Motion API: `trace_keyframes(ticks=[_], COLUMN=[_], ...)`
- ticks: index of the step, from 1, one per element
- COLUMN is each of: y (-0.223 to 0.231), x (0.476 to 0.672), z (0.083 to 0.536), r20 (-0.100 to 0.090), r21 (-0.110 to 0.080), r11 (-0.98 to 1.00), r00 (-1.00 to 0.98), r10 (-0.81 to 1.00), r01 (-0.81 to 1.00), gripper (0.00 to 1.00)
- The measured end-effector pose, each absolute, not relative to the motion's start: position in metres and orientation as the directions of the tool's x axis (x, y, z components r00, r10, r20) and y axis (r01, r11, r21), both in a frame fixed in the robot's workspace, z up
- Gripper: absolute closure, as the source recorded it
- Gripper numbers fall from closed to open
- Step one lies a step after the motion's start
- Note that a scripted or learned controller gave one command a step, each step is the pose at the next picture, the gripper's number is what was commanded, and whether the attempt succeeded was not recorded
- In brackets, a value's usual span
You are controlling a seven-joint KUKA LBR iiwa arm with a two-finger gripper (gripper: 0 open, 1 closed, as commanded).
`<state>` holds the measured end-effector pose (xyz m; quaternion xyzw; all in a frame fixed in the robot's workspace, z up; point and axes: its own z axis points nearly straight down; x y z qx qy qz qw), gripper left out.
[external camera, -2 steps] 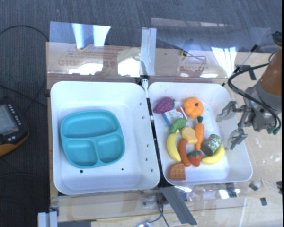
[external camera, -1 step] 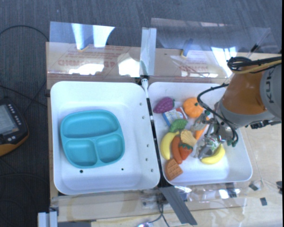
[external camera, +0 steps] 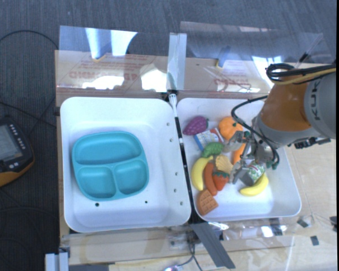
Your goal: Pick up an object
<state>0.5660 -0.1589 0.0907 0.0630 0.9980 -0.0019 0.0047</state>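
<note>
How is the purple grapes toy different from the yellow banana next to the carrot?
The purple grapes are a bumpy, rounded bunch, while the yellow banana is smooth, long and curved. The grapes lie at the far end of the right bin, clear of other toys; the banana lies nearer the front, pressed against the orange carrot. Both are toy fruits lying close to the wall between the bins.
</note>
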Motion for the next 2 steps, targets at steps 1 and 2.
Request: trace_keyframes(ticks=[1, 2], y=[-0.1586, -0.1580], x=[0.5694, 0.5689], z=[0.1027, 0.1017], r20=[-0.019, -0.017], r21=[-0.006, -0.005], r11=[0.992, 0.992], r00=[-0.992, -0.992], r10=[0.124, 0.124], r01=[0.124, 0.124], gripper=[1.00, 0.00])
